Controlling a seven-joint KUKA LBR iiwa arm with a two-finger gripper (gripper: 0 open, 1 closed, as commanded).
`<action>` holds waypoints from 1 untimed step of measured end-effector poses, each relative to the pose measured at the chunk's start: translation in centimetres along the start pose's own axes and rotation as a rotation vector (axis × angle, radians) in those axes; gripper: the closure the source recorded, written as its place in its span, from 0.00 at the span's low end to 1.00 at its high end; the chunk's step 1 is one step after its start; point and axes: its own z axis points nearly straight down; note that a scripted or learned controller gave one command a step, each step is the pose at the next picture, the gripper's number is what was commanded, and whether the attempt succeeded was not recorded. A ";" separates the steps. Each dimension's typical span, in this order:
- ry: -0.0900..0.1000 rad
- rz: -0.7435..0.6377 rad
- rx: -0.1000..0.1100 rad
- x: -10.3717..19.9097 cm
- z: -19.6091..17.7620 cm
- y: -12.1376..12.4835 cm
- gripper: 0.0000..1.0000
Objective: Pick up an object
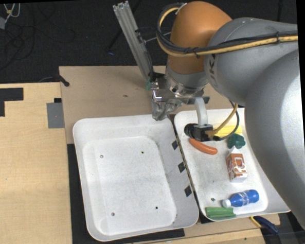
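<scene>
My gripper [161, 109] hangs under the orange wrist band, above the back rim where the two white bins meet. The right bin [207, 180] holds several things. An orange carrot-shaped piece [203, 146] lies near its back, a short way right of and in front of the gripper. Beside it are a yellow piece [226, 132] and a green piece [236, 140]. A red-brown box [236, 167] lies mid-bin. A blue bottle [244, 198] and a flat green piece [220, 212] lie at the front. I see nothing between the gripper and any of them.
The left bin [127, 179] lies to the gripper's left and front. A slanted metal rail [134, 35] rises behind the gripper. The grey arm covers the right bin's right side. Black clips sit along the wall between the bins.
</scene>
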 end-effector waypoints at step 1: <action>-0.003 -0.001 0.003 -0.2 0.1 -0.1 0.00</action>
